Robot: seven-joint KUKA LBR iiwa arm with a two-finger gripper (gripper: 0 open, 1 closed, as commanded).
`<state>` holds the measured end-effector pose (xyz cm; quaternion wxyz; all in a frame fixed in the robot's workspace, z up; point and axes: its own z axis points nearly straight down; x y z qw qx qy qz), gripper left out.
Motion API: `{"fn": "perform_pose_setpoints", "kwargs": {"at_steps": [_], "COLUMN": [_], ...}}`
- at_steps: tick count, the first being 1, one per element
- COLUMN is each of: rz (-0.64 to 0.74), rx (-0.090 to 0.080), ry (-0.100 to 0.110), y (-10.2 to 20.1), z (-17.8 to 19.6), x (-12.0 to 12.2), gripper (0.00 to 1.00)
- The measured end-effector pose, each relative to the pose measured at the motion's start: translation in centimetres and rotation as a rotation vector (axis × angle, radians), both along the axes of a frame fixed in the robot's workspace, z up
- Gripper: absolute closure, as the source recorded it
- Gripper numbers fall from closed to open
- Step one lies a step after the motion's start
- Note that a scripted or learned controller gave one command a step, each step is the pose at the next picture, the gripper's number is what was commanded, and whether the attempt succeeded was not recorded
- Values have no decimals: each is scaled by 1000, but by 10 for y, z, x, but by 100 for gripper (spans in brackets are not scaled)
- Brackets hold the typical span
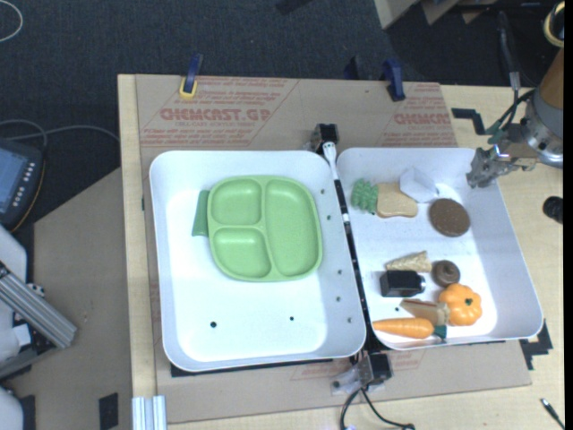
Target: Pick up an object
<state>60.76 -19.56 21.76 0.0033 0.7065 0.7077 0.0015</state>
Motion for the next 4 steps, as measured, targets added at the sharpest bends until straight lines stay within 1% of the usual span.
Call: {"fn": "perform_pose_setpoints", "kwargs": {"at_steps": [1,2,3,4], "rz": [0,4,4,3], "rx": [1,5,5,3], "ry": [3,7,10,2], "y": [0,52,99,140], "z": [8,12,1,18], "x": [1,0,8,25], "gripper": [100,100,100,100]}}
